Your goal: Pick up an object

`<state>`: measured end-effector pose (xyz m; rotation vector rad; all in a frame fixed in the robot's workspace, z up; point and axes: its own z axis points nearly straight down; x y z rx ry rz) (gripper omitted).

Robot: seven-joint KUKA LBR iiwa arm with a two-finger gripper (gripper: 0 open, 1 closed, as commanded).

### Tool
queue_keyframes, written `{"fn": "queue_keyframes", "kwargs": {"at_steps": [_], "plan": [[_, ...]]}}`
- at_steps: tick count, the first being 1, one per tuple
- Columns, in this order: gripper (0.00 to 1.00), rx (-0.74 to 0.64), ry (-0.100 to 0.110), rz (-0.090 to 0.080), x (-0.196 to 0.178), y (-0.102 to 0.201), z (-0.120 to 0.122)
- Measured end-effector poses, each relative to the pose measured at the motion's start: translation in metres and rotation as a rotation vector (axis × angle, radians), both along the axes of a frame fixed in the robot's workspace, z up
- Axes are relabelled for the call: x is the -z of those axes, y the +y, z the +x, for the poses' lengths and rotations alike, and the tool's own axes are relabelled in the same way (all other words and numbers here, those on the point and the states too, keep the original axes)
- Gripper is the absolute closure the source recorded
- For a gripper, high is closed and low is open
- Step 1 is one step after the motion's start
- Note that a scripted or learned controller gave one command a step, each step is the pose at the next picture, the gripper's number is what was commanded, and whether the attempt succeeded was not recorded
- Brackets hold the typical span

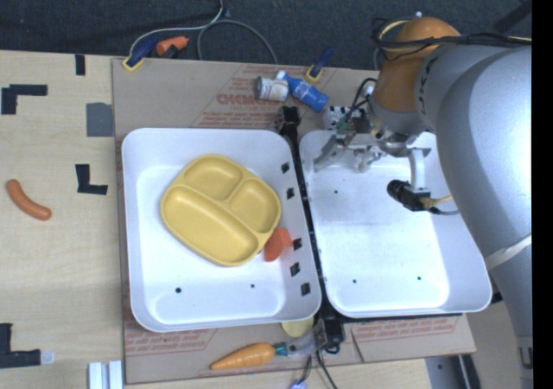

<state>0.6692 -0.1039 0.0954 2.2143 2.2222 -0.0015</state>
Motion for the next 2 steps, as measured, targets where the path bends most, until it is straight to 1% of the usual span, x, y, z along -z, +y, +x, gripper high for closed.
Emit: {"fn": "queue_keyframes", "kwargs": {"at_steps": [1,2], "plan": [[0.0,0.003,-0.003,0.0,0.009,0.007,-0.027],[0.0,0.001,0.008,0.001,0.01,0.008,-0.001]]}}
